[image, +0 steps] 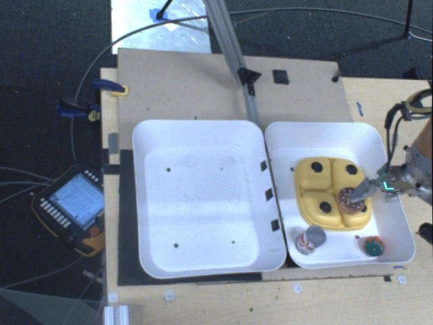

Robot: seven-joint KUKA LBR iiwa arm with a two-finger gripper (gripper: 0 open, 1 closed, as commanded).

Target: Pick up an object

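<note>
The right bin [325, 137] holds a yellow moulded block [318, 181] with dark round holes. A small brown ring-shaped object [349, 199] rests on the block's right lower part. My gripper [364, 189] reaches in from the right edge, its tip right at the brown object and touching or just over it. A small grey and red can [310, 240] lies near the bin's front wall. A little green and orange object [373, 246] sits in the front right corner.
The left bin [199, 195] lies beside the right one, with a shared rim between them. A grey pole [230, 39] slants across the back of the bench. A teach pendant [71, 205] lies on the floor at left.
</note>
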